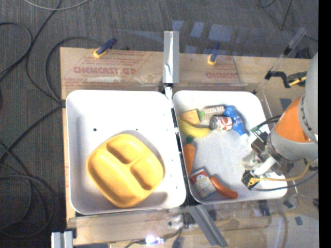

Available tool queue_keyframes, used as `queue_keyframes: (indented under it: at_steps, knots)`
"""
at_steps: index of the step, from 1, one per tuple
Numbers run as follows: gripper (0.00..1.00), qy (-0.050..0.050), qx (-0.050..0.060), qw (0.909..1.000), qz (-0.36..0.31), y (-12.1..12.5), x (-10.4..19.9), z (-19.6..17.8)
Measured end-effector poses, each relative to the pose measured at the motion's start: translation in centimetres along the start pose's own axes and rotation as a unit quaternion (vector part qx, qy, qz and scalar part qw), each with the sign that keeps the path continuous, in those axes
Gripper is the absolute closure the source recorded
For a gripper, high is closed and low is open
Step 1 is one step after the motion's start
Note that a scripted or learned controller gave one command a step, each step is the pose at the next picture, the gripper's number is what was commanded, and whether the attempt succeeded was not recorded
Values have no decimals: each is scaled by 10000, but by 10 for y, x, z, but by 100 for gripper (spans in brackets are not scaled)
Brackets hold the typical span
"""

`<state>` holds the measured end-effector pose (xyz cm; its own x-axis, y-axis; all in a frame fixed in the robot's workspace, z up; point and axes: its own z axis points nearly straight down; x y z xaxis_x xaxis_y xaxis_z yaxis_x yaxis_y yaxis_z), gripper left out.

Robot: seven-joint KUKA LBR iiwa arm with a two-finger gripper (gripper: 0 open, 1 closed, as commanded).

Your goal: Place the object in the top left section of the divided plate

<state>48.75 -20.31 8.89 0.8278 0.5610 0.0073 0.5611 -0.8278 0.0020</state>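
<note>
A yellow divided plate (125,170) lies tilted in the left bin (83,118), and nothing rests in its sections. My gripper (253,170) hangs low over the right edge of the right bin (222,154), below the orange wrist band. It is apart from the items there, and nothing shows in it. Closest to it are a red sausage (223,188) and a small carton (201,182), both to its left at the bin's front.
The right bin also holds a banana (192,130), a tan block (190,115), a wrapped bar (213,110), a soda can (222,122), a blue item (236,120) and a carrot (189,156). A raised rim divides the two bins.
</note>
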Motion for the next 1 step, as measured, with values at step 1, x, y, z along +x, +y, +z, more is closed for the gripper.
queue_keyframes:
  at_steps: [1]
  knots:
    - [100,1,-13,9814,1922,15,-10,0]
